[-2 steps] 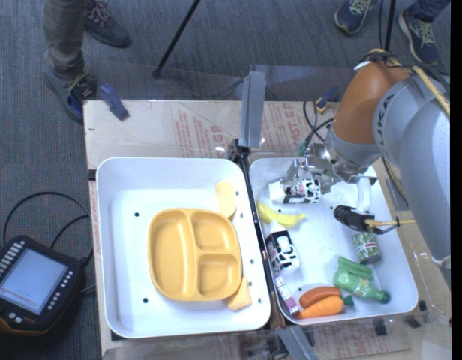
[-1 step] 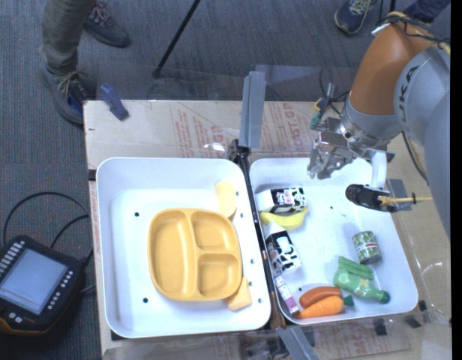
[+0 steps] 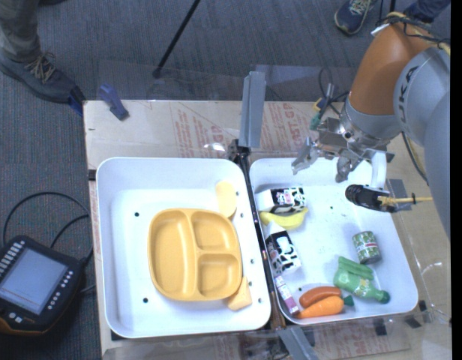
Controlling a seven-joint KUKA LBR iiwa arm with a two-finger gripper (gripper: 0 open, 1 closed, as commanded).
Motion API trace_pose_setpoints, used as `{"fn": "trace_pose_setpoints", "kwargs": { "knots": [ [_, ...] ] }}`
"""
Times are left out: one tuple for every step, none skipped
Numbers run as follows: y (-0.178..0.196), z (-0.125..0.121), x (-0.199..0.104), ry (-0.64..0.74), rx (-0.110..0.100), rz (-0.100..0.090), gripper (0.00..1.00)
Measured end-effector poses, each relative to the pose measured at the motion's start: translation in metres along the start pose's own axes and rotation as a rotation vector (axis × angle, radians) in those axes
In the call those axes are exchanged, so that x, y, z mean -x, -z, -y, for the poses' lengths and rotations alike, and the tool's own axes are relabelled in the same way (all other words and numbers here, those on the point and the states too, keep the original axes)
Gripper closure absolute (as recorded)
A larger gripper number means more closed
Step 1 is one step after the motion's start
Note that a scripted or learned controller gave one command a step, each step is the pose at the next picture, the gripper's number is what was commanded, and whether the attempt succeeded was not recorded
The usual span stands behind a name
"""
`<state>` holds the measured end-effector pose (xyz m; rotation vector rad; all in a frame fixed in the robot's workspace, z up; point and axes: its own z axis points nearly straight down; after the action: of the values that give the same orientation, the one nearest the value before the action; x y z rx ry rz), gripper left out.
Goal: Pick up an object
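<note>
- Lower right, right bin (image 3: pixel 332 223): one carrot (image 3: pixel 321 307), one hot dog (image 3: pixel 318 294), one green bottle (image 3: pixel 358 280), one small tube (image 3: pixel 286 294).
- Mid-frame: one green can (image 3: pixel 367 247), label unreadable; two cow-patterned cartons (image 3: pixel 283 252) and (image 3: pixel 288 198); one banana (image 3: pixel 283 217).
- Left bin (image 3: pixel 115 238): one yellow divided tray (image 3: pixel 195 253).
- Upper right: one gripper (image 3: pixel 322 162), fingers spread, nothing between them, above the bin's far edge.
- Far cardboard (image 3: pixel 178 126): red printing, illegible.

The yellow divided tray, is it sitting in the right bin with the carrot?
No, the yellow divided tray lies in the left bin, while the carrot is in the right bin.
</note>
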<state>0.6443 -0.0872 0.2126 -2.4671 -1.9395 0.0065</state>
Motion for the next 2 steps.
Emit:
{"fn": "trace_pose_setpoints", "kwargs": {
  "knots": [
    [-0.098,-0.003,0.003,0.229,0.024,-0.003,0.00],
    [-0.109,0.049,0.035,0.050,0.043,-0.013,0.00]
  ]
}}
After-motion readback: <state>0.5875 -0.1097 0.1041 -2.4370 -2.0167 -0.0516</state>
